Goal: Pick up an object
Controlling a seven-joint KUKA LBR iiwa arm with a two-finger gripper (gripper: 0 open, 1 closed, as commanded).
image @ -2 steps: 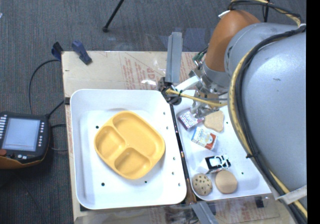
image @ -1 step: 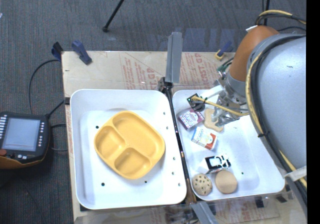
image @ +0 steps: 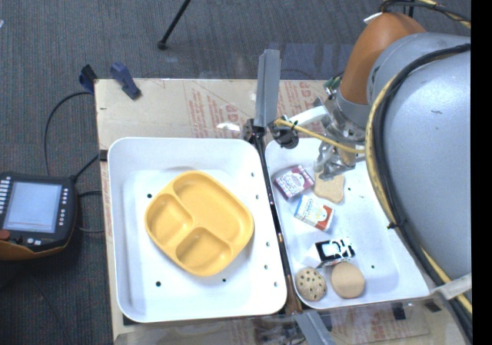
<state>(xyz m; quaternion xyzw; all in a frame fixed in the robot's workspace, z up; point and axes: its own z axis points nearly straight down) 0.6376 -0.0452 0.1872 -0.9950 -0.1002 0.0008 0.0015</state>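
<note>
Grey arm [image: 430, 151] looms nearest — its fingers [image: 330, 167] pinch a tan slice [image: 330, 188] above the right bin [image: 384, 259].

Even, fairly bright overhead light washes the two white bins [image: 127, 182] nearly featureless, leaving only soft short shadows beside the yellow tray [image: 200, 222], while the carpet beyond them stays dim and the whole picture is slightly soft and grainy.

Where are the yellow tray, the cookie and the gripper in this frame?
yellow tray [image: 231, 217]: camera view, on the ridge between its compartments.
cookie [image: 311, 283]: camera view, middle of its speckled top, right bin's near end.
gripper [image: 331, 169]: camera view, at its tip above the tan slice.
</note>
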